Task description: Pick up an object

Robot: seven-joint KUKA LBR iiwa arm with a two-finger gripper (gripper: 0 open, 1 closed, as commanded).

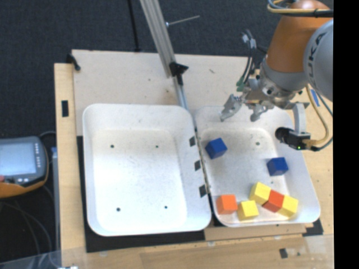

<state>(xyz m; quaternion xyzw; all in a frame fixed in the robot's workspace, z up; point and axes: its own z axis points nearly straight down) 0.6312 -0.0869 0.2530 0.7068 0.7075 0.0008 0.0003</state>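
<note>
The end effector point(243, 109) is hovering at the upper right of the frame, above the far rim of the right bin point(312, 203), with its fingers spread and gripping nothing. Two blue cubes point(216, 148) point(277, 166) are lying mid-bin. An orange cube point(226, 203), three yellow cubes point(261, 193) point(248, 209) point(289, 205) and a red-orange cube point(274, 200) are sitting along its near edge. The left bin point(90, 125) is occupying the counter point(123, 74) at center left.

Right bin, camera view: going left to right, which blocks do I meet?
Blue block → orange block → yellow block → yellow block → red-orange block → yellow block.
</note>
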